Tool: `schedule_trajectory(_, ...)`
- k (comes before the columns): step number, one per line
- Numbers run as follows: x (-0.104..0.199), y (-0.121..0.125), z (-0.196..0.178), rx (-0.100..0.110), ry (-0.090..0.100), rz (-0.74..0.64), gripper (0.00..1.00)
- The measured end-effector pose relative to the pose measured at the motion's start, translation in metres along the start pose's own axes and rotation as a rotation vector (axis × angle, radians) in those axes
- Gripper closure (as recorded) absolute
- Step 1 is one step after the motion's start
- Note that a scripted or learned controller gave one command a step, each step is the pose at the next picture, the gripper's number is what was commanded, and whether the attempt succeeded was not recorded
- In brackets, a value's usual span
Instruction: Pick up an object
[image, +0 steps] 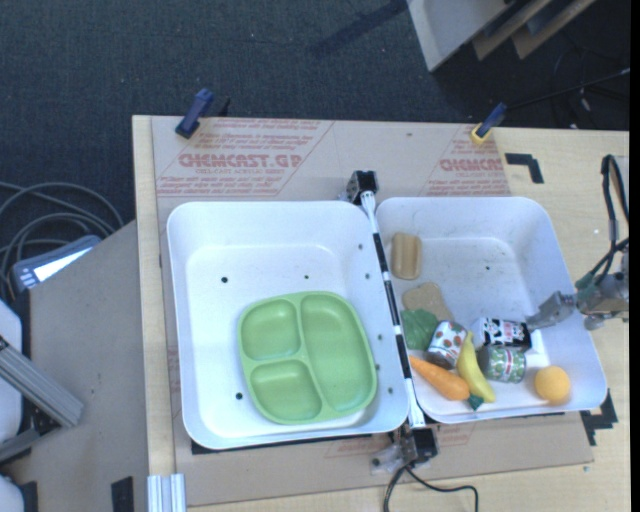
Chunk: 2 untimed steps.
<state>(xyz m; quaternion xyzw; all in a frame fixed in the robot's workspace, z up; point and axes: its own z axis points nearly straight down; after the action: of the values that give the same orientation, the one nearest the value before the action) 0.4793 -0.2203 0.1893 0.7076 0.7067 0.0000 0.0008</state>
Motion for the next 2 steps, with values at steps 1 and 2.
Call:
schedule_trajectory(1,0.057,0.068,0.036,0.0,0.001,-0.003,0.0)
schedule_trajectory(2,0.082,0.018,0.105,0.002,0.001,-0.001,0.0)
